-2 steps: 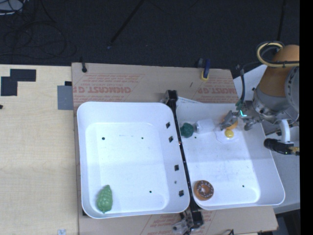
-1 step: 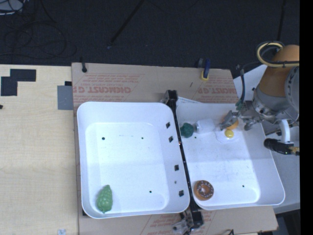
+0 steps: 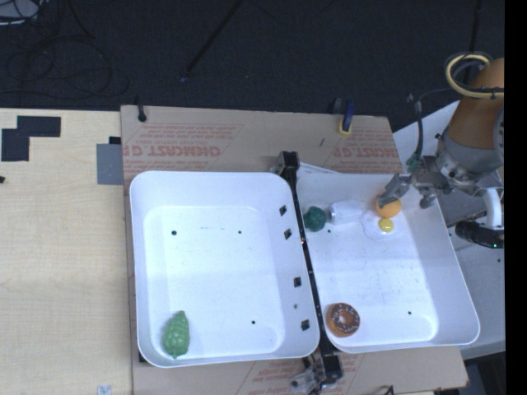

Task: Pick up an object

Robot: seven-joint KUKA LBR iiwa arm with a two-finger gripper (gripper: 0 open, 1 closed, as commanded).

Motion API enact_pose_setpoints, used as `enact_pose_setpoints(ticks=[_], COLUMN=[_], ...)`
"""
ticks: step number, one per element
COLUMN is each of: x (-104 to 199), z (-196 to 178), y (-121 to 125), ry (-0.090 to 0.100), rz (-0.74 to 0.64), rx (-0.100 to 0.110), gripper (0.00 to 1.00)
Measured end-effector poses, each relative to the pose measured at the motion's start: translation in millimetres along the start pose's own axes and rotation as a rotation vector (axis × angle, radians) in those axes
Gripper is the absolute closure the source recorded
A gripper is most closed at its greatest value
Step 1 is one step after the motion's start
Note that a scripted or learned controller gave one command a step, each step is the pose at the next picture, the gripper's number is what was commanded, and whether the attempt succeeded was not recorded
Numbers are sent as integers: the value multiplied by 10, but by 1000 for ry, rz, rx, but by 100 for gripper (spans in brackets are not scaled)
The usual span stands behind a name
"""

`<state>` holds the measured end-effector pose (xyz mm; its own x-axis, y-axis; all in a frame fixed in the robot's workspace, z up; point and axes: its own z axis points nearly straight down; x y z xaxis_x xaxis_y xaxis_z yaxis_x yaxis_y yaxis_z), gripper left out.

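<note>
From the overhead camera, two white bins sit side by side on a cardboard-covered surface [image 3: 247, 138]. The left bin [image 3: 148, 220] holds a green leafy lump [image 3: 175, 334] near its 7 o'clock corner. In the right bin [image 3: 445, 303], a dark green ball [image 3: 314, 218] lies at about 10 o'clock, beside the divider; a clear plastic piece [image 3: 346, 212] lies just beside it. A brown doughnut [image 3: 342, 319] rests at roughly 7 o'clock, near the front wall. A small yellow object [image 3: 385, 225] sits around 12 o'clock.

The arm [image 3: 473, 130] enters from 3 o'clock. Its jaws [image 3: 394, 194] hang over the right bin's far edge with an orange object [image 3: 389, 206] at their tips, directly above the yellow one. Whether the jaws truly grip it, I cannot tell.
</note>
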<state>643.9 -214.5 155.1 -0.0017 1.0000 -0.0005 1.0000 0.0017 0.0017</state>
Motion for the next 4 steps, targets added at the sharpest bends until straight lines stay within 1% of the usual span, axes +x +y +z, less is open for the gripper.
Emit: enact_pose_setpoints(ticks=[1,2,3,4], x=[21,18,11,18], z=[407,642,484,-1], y=[-425,-1469,-1129,-1474], ry=[2,5,1,1], rz=[3,6,1,3], rx=[9,13,2,3], gripper=[0,0,0,0])
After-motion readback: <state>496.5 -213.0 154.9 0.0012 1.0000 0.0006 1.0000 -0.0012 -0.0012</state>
